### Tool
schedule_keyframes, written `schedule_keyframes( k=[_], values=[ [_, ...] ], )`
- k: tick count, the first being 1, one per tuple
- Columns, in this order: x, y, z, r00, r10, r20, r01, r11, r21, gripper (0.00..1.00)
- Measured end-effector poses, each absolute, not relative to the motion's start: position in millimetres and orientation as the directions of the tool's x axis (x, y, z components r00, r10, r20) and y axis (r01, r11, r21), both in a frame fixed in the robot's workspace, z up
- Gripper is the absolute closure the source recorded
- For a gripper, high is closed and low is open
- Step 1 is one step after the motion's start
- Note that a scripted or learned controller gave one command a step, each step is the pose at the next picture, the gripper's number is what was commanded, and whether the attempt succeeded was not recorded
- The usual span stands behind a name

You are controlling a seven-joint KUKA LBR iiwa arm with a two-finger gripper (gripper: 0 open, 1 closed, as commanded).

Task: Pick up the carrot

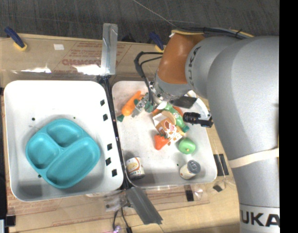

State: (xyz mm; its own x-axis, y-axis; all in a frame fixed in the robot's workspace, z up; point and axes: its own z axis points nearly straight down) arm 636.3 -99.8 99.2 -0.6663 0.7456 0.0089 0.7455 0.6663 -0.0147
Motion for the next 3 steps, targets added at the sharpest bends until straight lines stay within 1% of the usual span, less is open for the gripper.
schedule_keyframes(
  k=[1, 2, 3],
  values=[
    [645.7, -69.6, 256.3, -0.594, 0.804, -0.009, 0.804, 0.594, 0.011, 1.0],
    [655.4, -81.9, 418.9, -0.61, 0.792, -0.01, 0.792, 0.61, 0.009, 1.0],
    [643.6, -151.6, 446.0, -0.644, 0.765, -0.004, 0.765, 0.644, 0.0, 1.0]
  ],
)
